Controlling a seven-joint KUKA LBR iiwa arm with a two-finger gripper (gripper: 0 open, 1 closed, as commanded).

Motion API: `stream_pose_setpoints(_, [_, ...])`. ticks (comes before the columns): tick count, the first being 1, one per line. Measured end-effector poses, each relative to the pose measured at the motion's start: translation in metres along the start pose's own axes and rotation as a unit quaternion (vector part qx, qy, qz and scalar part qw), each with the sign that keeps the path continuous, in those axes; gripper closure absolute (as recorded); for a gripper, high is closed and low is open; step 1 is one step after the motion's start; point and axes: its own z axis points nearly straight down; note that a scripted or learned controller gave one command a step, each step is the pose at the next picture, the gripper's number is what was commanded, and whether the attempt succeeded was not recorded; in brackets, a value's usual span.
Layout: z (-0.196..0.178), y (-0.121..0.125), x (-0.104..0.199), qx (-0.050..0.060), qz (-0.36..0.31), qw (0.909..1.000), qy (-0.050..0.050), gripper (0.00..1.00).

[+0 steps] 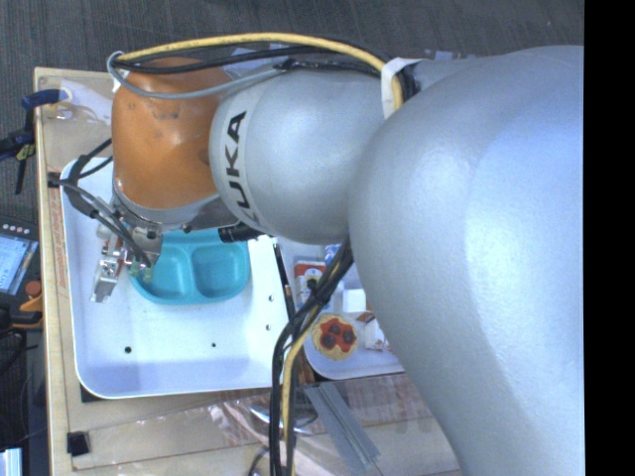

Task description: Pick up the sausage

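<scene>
Bright overhead light; glare on arm [476, 216]; soft shadows; slight blur.

You see a bulky arm [446, 236] with smooth, rounded silver-grey shells and black "KUKA" lettering [236, 167]. An orange band [159, 142] rings it above the wrist. Yellow and black cables [248, 46] run along the top, and more [298, 335] hang below.

Perhaps the sausage [365, 318]: a small brownish bit just beside the tart [335, 336], mostly hidden beneath the arm [476, 216].
</scene>
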Motion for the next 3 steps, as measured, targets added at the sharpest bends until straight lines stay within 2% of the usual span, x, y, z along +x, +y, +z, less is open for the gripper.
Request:
stream_pose_setpoints(1, [0.014,-0.008,-0.047,-0.001,-0.073,0.9974,-0.002,0.00])
stream_pose_setpoints(2, [-0.116,-0.039,0.003,-0.001,-0.072,0.9974,-0.003,0.00])
stream_pose_setpoints(3, [-0.126,-0.038,0.003,0.000,-0.074,0.9973,-0.003,1.00])
